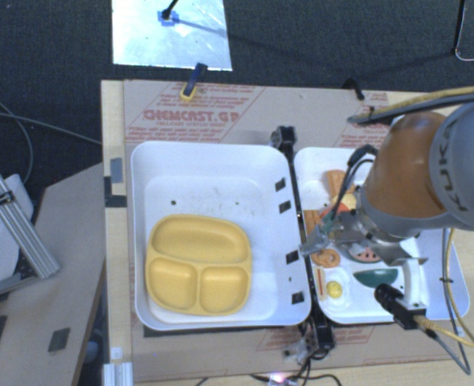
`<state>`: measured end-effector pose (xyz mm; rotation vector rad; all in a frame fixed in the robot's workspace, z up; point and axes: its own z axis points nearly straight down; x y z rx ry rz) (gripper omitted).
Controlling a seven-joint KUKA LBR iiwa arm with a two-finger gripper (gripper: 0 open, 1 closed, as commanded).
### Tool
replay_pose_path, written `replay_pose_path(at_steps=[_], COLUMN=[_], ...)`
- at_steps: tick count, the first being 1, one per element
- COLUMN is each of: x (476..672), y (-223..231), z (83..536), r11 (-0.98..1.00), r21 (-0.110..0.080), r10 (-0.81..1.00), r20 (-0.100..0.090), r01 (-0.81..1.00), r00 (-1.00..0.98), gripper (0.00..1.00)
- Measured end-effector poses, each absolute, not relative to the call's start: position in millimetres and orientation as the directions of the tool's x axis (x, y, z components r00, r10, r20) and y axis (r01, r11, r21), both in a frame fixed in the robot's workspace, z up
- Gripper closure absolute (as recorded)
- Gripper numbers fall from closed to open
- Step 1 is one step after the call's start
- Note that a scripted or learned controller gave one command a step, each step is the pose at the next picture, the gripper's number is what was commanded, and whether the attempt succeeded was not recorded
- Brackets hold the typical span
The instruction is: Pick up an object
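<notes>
A dark carpeted floor is seen around a bench topped with a printed brown cardboard sheet (197, 111), on which two shallow white bins stand side by side. At nine o'clock from the bench centre lies the left white plastic bin (165, 167), and in its near half rests a pale yellow three-compartment plastic tray (198, 262), its long axis running from nine to three o'clock.

Across the black-clipped divider, the right white plastic bin (313, 163) holds small toy food pieces: a long orange strip (334, 182) at twelve o'clock with its long axis toward six, a round reddish pretzel-like disc (326, 257), a toy fried egg (335, 289) at six o'clock, and a dark teal curved piece (377, 277) at four o'clock.

The grey arm with its orange band (406, 167) reaches in from three o'clock, and the two-finger gripper (324, 233) hangs low by the bin's left wall. Whether its fingers are spread or closed cannot be told, and nothing is seen held between them. The pretzel-like disc is judged the nearest piece, lying just beside the gripper at six o'clock; being round, it offers no preferred grasp axis.
</notes>
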<state>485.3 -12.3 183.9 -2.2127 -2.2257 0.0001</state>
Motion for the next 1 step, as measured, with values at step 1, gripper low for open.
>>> replay_pose_path(at_steps=[1], x=[488.0], y=[-14.1], z=[194.9], r11=[0.005], r21=[0.004], r10=[1.0], r20=[0.001], r01=[1.0], r00=[-0.005], gripper=[1.0])
